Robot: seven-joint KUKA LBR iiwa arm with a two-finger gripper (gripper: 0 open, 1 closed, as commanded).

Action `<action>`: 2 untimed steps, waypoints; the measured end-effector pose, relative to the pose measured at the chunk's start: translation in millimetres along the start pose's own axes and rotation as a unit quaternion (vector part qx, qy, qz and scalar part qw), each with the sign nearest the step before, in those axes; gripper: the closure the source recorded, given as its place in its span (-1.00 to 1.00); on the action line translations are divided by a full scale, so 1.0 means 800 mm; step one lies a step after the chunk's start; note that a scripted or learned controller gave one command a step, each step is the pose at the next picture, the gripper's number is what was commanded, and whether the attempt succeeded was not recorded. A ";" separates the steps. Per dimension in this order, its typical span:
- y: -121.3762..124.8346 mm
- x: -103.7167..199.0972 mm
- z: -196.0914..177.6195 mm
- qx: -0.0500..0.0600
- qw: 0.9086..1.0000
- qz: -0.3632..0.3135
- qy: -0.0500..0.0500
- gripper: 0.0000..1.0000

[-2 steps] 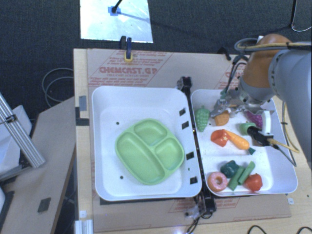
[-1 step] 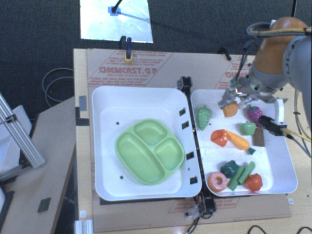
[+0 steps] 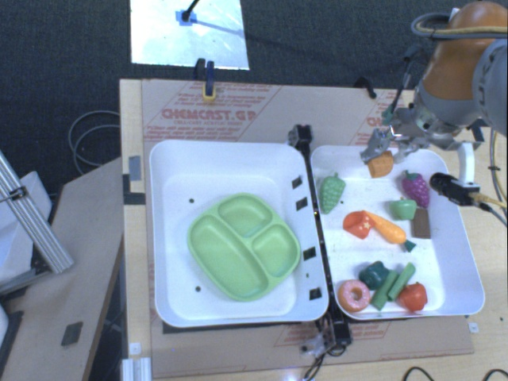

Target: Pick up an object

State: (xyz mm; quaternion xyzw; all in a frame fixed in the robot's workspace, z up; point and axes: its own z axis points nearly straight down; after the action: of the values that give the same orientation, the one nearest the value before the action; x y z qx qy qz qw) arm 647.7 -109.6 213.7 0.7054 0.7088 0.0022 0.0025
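My gripper [image 3: 382, 151] hangs over the far edge of the right bin [image 3: 460, 260], below the orange band of the arm. A small orange-tan food piece [image 3: 382, 166] sits between its fingertips, and the fingers are shut on it. The piece looks raised just above the bin floor near the far wall. Below it in the same bin lie toy foods: green grapes [image 3: 332, 190], purple grapes [image 3: 414, 187], a green pepper [image 3: 403, 209], a red pepper [image 3: 359, 224] and a carrot [image 3: 386, 228].
Near the right bin's front lie a donut [image 3: 353, 294], broccoli [image 3: 373, 276], a green stick [image 3: 394, 286] and a red fruit [image 3: 413, 296]. A brown piece [image 3: 421, 224] lies beside the carrot. The left bin [image 3: 171, 181] holds a green divided plate [image 3: 244, 246].
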 end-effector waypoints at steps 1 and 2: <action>0.001 0.000 -0.015 0.001 1.000 0.000 0.000 1.00; -0.036 0.051 -0.005 0.004 1.000 -0.001 0.001 1.00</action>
State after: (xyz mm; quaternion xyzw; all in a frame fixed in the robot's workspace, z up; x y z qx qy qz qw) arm 618.6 -69.2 217.6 0.7047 0.7095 0.0003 -0.0010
